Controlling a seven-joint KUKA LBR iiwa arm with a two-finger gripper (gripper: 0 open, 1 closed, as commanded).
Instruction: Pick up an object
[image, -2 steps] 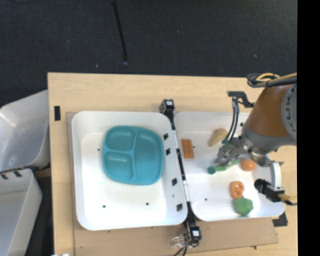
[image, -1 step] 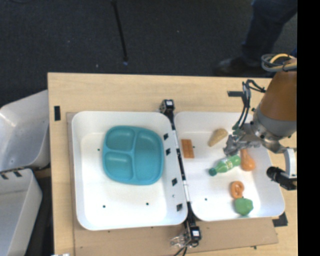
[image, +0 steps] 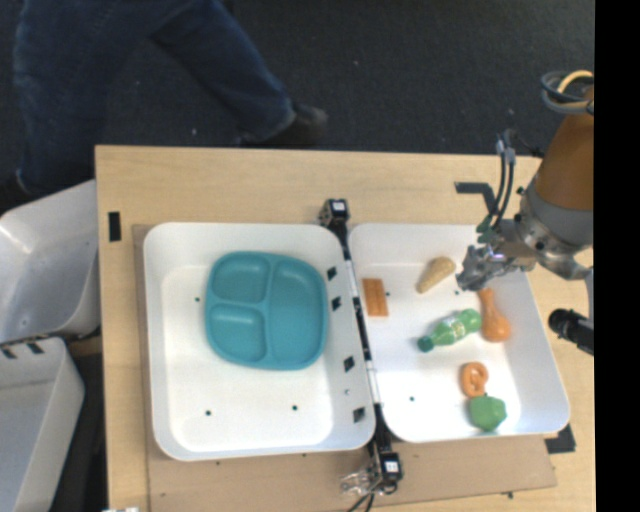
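Claw (image: 478, 268) was seen low in the right bin (image: 400, 400), between the beige bread roll (image: 435, 274) and the orange carrot (image: 492, 315). Its state could not be told. Nothing was seen lifted; the pick was judged not yet done.

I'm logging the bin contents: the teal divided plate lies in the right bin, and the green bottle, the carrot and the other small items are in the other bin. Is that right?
Not quite. The camera view shows the teal divided plate in the left bin, not the right one. The green bottle, the carrot and the other small items are in the right bin.
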